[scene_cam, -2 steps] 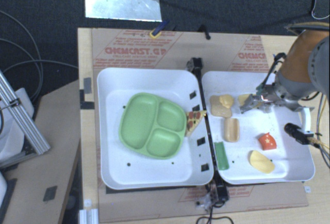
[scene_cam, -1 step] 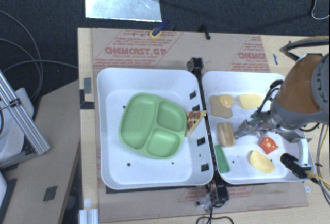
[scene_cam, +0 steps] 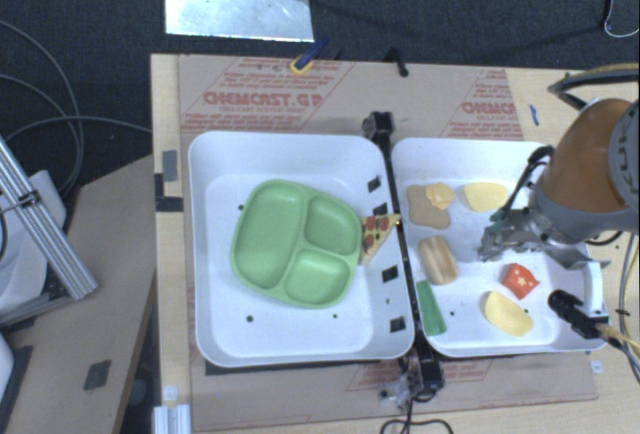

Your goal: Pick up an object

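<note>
The grey two-finger gripper (scene_cam: 497, 240), its opening impossible to tell, hangs over the right white bin (scene_cam: 470, 342) just beside the small red toy piece (scene_cam: 518, 279), which lies toward the bin's front edge.

The brown protective paper sheet (scene_cam: 340, 87) that covers the bench under the two white bins carries red printed lettering. Along its far edge, behind the left bin, the word "CHEMCAST" stands in bold capitals, followed by "GP"; smaller red lines above and below it are too fine to read. Near the far right corner, behind the right bin, the same red print repeats at a slant, blurred beyond reading.
</note>
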`<move>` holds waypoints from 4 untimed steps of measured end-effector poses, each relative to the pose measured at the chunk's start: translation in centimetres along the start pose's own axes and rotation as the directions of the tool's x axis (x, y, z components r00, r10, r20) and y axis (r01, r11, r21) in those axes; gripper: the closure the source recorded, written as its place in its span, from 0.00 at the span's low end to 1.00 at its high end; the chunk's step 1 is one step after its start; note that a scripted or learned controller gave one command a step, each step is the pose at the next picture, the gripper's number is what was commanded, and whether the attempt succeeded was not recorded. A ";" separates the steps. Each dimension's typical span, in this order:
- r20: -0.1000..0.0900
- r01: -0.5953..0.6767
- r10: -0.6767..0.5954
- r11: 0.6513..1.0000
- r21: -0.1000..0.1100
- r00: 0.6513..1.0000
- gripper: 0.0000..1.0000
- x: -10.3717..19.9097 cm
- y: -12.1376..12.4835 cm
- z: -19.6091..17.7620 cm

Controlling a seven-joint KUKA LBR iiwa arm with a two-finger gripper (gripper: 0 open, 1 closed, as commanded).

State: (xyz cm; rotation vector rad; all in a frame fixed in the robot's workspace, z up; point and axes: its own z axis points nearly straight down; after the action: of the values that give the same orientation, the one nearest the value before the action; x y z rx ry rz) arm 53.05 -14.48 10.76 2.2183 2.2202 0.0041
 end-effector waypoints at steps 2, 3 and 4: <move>-0.001 0.007 -0.007 1.000 -0.001 1.000 1.00 3.8 5.0 2.3; 0.000 0.004 -0.004 1.000 0.000 1.000 1.00 3.6 4.9 1.3; -0.001 0.005 -0.005 1.000 0.001 1.000 1.00 5.3 5.8 0.9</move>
State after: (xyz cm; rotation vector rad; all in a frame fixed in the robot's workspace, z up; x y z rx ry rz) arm 58.81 -9.16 9.86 2.2132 2.2272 0.0035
